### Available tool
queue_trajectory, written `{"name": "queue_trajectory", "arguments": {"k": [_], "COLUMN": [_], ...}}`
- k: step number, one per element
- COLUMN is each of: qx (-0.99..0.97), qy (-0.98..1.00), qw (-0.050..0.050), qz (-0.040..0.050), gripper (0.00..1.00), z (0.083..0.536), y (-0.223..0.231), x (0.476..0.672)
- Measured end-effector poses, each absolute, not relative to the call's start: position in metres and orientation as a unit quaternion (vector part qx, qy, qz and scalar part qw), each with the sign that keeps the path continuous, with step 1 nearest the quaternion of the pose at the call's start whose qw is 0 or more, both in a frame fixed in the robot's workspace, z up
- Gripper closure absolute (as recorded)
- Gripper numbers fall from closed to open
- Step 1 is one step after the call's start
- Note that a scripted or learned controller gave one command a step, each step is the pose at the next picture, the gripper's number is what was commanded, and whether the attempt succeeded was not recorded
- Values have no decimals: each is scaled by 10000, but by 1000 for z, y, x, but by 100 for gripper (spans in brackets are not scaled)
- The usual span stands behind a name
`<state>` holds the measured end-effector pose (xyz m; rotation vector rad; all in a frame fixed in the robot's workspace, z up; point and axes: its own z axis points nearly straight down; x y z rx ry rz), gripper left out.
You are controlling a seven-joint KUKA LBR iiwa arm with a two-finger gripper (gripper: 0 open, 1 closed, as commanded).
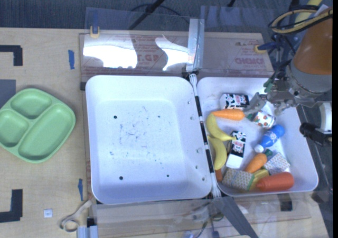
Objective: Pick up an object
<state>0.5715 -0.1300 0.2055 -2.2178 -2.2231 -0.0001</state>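
The gripper (270,99) hangs over the back of the right bin (311,171), below the arm's orange band (317,52); whether it is spread or pinched cannot be told, because the metal wrist parts blur into the objects beneath. Just under it lies a small white ball with red and green marks (265,120), close enough that contact cannot be judged. To the ball's left a carrot (228,115) lies with its long axis across the bin, its tip pointing at the divider. Behind the carrot sits a black-and-white carton (234,100). Just in front of the ball a blue bottle (272,137) lies tilted, its long axis slanting from back right to front left, with its pale cap toward the bin's middle. A banana (215,139) curves along the divider, its long axis running front to back. Beside it stands a second black-and-white carton (238,143). Toward the front lie a smaller carrot (255,163), a patterned pad (237,179) and a red-orange vegetable (274,181), the last lying along the front wall. The left bin (100,91) sits beside the right one, and a green tray (36,124) rests on the bench well to the left.
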Motion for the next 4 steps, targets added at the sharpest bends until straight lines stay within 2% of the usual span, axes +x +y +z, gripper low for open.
{"name": "queue_trajectory", "arguments": {"k": [1,2,3,4], "qx": [-6502,-6517,-7620,-8990], "qy": [-7597,-7585,-6476,-4380], "qw": [-13,-31,-11,-3], "qz": [-21,-26,-2,3], "gripper": [0,100,100,100], "z": [94,104,175,240], "y": [-205,-207,-198,-197], "x": [561,561,579,625]}}
